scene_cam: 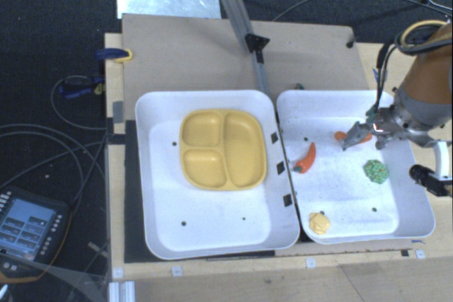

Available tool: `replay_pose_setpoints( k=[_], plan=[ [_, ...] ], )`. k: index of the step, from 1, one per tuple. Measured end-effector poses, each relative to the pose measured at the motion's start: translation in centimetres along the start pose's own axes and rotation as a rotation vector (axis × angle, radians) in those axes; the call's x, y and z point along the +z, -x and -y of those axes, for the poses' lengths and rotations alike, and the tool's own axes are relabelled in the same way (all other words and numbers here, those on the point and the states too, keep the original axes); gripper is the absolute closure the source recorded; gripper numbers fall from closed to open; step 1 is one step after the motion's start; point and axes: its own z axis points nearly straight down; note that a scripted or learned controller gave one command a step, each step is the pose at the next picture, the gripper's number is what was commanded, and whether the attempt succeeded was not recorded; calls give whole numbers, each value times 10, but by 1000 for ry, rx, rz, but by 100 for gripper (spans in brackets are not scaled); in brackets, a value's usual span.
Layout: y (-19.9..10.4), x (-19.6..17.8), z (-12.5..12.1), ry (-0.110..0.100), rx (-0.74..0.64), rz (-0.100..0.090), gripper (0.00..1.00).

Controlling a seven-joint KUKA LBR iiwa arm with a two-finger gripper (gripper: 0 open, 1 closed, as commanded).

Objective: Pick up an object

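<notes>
The gripper [362, 132] is hovering low in the right bin [333, 230], toward its far right corner, directly over a small orange piece [342, 135]; I cannot tell how the jaws are standing. That piece is lying near the bin's far edge, its long axis seemingly running left to right, mostly hidden. Risk: the fingers may be closing off-centre and nudging it away. Nearby, an orange-red chili pepper [306, 159] is slanting near the left wall, a green ball [376, 171] is sitting toward the right wall, and a yellow toy [319, 223] is resting at the near edge.
</notes>
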Motion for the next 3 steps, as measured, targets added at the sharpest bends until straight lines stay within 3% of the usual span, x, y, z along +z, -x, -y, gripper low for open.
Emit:
replay_pose_setpoints(
  k=[1, 2, 3],
  plan=[
    [9, 50, 6, -1, 0, 0, 0],
    [8, 36, 3, 8, 0, 1, 100],
    [4, -19, 10, 11, -5, 2, 100]
  ],
)
